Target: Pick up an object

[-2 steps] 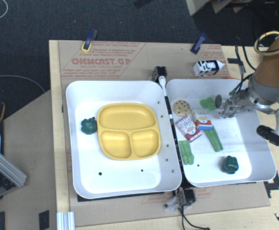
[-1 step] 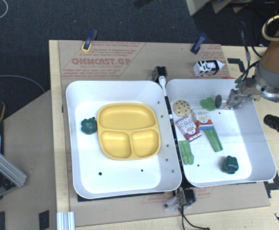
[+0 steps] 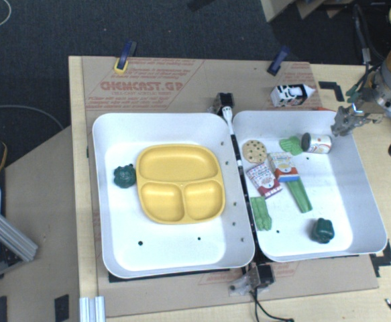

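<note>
Can [image 3: 318,143]: lies on its side in the right bin [image 3: 363,180], near the top edge, just beside a light green piece [image 3: 290,145].
Hand [image 3: 343,121]: hangs over the top right rim of the right bin, near the can; I cannot tell how far open it is, and nothing shows in its grip.
Cookie [image 3: 253,151]: in the right bin, top left.
Pepper [image 3: 322,230]: dark green, bottom right of that bin.
Yellow tray [image 3: 180,182]: in the left bin [image 3: 115,233].
Green lump [image 3: 124,176]: touches the tray's left side.

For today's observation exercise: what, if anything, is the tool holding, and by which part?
Nothing. The tool hovers at the right bin's upper right rim, with no object between its fingers.
</note>
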Available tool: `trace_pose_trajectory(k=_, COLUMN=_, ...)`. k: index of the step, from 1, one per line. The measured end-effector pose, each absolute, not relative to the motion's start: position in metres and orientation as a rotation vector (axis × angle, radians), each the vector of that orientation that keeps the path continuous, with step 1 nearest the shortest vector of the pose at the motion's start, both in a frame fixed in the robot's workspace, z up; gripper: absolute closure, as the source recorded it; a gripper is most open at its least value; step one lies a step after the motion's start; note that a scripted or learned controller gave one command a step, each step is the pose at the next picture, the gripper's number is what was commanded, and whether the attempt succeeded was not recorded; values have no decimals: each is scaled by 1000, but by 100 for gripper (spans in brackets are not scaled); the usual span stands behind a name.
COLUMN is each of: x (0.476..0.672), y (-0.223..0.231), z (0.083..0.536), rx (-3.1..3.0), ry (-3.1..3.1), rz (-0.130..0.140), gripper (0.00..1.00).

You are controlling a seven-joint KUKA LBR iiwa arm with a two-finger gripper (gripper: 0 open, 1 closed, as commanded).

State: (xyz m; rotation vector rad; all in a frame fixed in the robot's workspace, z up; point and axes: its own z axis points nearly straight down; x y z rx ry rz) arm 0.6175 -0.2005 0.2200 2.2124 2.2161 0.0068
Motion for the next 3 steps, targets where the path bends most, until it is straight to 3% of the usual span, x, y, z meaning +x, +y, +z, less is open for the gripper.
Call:
trace_pose_trajectory(k=1, x=618, y=-201, z=226, rx=2216, ry=2219, rz=3, gripper=100)
trace_pose_trajectory(k=3, x=573, y=-113, z=215, rx=2221, ry=2230, rz=-1, gripper=100)
